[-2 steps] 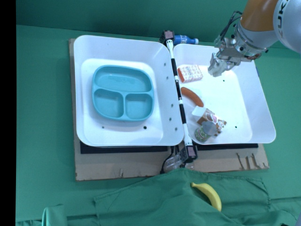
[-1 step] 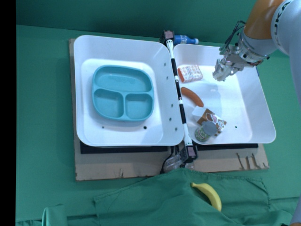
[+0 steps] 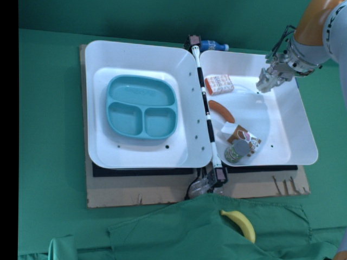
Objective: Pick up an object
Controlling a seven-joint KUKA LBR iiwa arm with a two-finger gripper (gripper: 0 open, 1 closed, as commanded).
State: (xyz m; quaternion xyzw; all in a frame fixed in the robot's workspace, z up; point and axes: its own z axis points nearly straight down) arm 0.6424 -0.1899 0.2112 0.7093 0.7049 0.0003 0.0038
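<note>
Hovering over the right bin (image 3: 303, 140), the gripper (image 3: 265, 84) holds nothing I can see, finger spread unclear; sausage (image 3: 221, 111) unpicked.

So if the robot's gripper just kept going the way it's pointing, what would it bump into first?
Most likely the bare white floor of the right bin. The gripper points down and leftward; the small red-and-white box lies farther along, but depth is hard to judge.
</note>
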